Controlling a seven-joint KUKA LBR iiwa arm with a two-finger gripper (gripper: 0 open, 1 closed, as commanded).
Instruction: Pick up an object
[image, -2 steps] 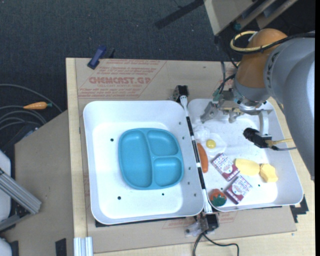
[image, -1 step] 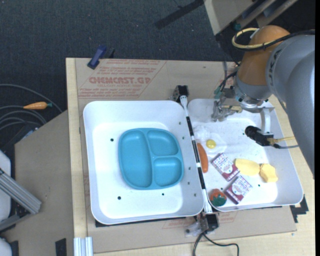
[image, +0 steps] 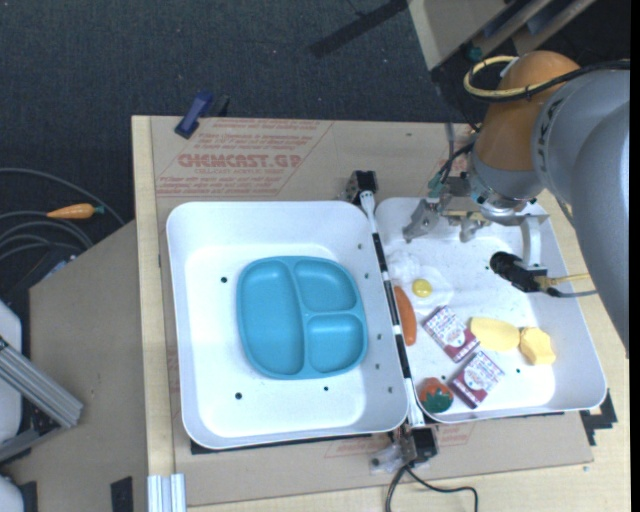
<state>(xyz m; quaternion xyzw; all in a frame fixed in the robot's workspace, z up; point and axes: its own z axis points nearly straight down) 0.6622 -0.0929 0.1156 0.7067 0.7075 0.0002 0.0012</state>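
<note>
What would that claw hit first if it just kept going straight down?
Probably bare floor of the right bin. The gripper hangs over the bin's far end, and the nearest item, a small yellow piece, lies nearer the camera. Depth is hard to judge.

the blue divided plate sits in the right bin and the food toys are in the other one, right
Not quite: the camera view shows the blue divided plate in the left bin. The food toys, such as the hot dog, lie in the other one, the right bin.

Arm (image: 590, 120) — cropped at right edge

Blue tray (image: 300, 315) in left bin (image: 190, 300)
</note>
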